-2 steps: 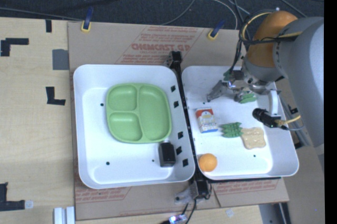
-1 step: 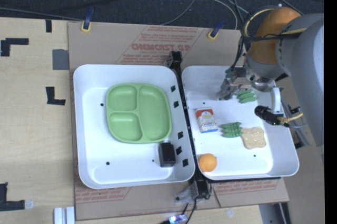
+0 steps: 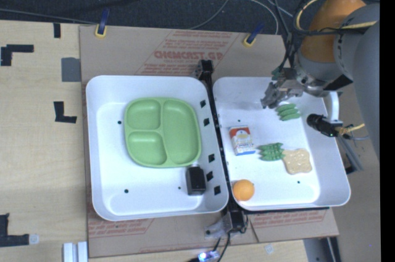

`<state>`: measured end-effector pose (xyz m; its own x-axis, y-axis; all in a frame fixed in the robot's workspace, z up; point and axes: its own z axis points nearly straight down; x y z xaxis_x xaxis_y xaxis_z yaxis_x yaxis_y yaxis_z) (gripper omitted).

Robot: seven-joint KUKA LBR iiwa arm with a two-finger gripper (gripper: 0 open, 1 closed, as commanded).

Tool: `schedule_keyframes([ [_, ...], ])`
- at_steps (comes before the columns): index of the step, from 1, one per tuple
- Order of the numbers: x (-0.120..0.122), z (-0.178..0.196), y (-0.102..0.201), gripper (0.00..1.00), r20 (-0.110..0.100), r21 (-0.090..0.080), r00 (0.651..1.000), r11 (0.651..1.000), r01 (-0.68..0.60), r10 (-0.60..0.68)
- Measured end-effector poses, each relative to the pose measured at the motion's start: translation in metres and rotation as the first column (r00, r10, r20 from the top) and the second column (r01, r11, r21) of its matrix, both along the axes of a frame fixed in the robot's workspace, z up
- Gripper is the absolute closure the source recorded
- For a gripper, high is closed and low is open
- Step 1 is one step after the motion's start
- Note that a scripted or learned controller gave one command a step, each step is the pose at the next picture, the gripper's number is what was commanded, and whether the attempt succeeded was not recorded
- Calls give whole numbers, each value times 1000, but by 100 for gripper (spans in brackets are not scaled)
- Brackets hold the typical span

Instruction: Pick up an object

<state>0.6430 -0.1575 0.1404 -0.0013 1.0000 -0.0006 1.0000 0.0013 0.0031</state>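
The right bin [image 3: 321, 193] holds several small items: a green pea pod [image 3: 287, 111] near its far right, a small red and white carton [image 3: 242, 140] in the middle, a second green pod [image 3: 270, 151], a pale slice of toast [image 3: 297, 161] and an orange [image 3: 244, 190] at the front. My gripper [image 3: 273, 97] hangs over the far part of this bin, just left of the first pea pod. Nothing shows between its fingers.
The left bin [image 3: 102, 131] carries a green divided plate [image 3: 163, 132] and a small black block [image 3: 195, 180] near its front right corner. Cables run across the dark back of the bench. The arm's grey body and orange band [image 3: 333, 14] fill the upper right.
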Motion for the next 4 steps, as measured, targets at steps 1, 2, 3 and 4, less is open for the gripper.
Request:
schedule_keyframes([
  [1,-3,53,10,100,2,0,1000,1000,-1,1],
  [2,-3,67,10,100,-2,1,1000,1000,0,0],
  [3,-23,62,64,100,-6,2,1000,1000,-4,4],
  [4,-42,57,117,100,-7,2,1000,1000,-4,4],
])
